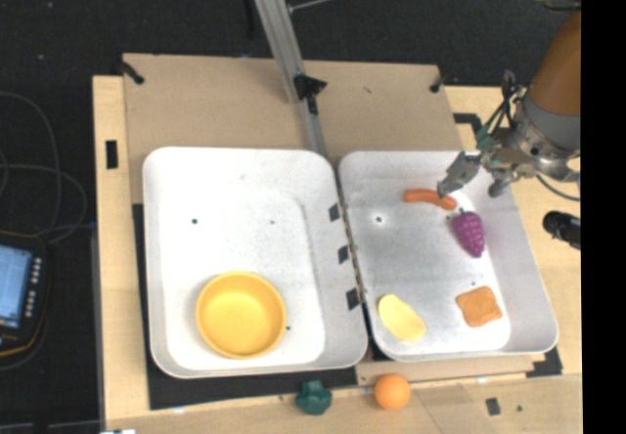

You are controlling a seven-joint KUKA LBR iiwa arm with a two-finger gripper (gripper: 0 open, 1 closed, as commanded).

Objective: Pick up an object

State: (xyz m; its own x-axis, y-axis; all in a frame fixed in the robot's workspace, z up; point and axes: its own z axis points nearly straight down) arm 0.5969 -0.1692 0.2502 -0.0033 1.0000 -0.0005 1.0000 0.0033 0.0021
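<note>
Tool (476,171) poised at the right bin's (430,349) one o'clock rim, its fingers spread wide with nothing between them.

Pickup is not yet done: the thin orange carrot-shaped toy (430,197) lies just beside the tool at its seven o'clock, the purple knobbly grape cluster (469,233) below it, the pale yellow lemon-like piece (400,317) and orange bread-like square (478,307) near six o'clock. A grasp and lift remain. No readable labels anywhere.

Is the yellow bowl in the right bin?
No, the yellow bowl sits in the left bin, near its front.
</note>
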